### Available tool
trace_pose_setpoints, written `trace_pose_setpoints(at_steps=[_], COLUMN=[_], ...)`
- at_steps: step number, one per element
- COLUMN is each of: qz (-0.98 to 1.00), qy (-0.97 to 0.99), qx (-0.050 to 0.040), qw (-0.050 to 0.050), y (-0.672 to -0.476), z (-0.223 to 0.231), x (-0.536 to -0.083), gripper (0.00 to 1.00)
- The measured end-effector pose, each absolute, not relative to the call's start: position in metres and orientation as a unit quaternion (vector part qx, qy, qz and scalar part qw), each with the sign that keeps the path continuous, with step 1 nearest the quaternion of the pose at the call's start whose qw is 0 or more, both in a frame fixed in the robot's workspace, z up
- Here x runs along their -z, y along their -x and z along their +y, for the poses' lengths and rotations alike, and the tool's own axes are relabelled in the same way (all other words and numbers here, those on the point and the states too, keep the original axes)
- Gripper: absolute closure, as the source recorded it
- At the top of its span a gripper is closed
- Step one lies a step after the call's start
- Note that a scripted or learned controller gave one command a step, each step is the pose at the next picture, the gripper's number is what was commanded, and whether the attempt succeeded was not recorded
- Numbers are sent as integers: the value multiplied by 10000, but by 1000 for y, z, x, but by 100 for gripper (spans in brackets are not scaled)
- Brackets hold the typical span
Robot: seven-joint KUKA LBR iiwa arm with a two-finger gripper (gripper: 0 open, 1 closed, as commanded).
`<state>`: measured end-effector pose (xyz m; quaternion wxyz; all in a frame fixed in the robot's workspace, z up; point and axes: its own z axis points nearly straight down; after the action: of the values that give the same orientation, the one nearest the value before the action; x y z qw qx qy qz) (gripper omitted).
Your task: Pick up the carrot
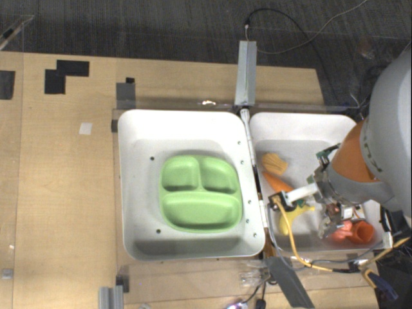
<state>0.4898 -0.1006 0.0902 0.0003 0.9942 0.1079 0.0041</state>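
While the grey arm (386, 127) with its orange band (351, 156) reaches in from the right, its gripper (331, 216) hangs low over the right bin (302, 124), near that bin's front edge. Wires and metal parts crowd the tool, and I cannot tell whether its fingers are spread or closed, nor whether anything sits between them.

The carrot (278, 183), an orange tapered piece, lies in the right bin close to its left wall, about halfway between the back and front edges. It points on a slant, one end toward the left wall and the other toward the gripper. A white bar on the tool (301, 194) sits just beside the carrot's lower end; whether the two touch is unclear.

Just behind the carrot, nearer the back of the bin, rests a yellow ridged item (275, 163) that looks like a toy piece of food. In front of the carrot, by the front left corner, lies a yellow banana-like piece (284, 215). At the front right corner, under the tool, sits a red-orange object (353, 232), partly hidden.

The left bin (141, 147) holds a green divided plate (199, 192) with three compartments, set near its middle and a little toward the right wall. A yellow cable (293, 243) runs along the front of the right bin.
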Motion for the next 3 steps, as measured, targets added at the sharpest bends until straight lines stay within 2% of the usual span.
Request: trace_pose_setpoints(at_steps=[1,2,3], qz=[2109,1060,1590], qy=[-9775,-9944,-9873], qx=[-60,-7,-5], qw=[22,-6,-1], y=[-571,-602,-628], z=[-104,-2,17], x=[-89,-184,-184], gripper=[0,0,0])
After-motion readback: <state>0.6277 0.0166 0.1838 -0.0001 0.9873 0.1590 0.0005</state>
